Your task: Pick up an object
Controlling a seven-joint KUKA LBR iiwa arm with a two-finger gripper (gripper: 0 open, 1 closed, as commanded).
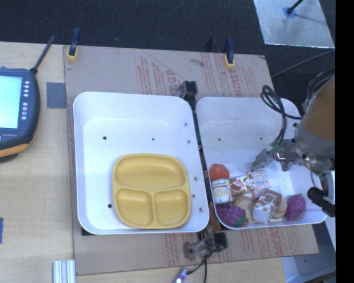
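We see two shallow white plastic bins side by side on a sheet of brown cardboard. The left bin holds a yellow plastic tray with three compartments, one long and two smaller, lying flat toward the bin's near side. The right bin holds a cluster of small items pressed into its near corner: a small bottle with an orange-red cap and pale label lies beside the dividing wall, a purple bunch of toy grapes sits just below it, small printed snack packets in white and red-brown lie in the middle, a little carton-shaped box rests just beside them, and a magenta bumpy berry-like piece lies at the right end. The grey arm with its orange band reaches over the right bin's right rim, and the gripper hangs just above the snack packets, near but apart from them; we cannot tell its state. A handheld control pendant with a pale screen lies on the wooden bench, well to the left
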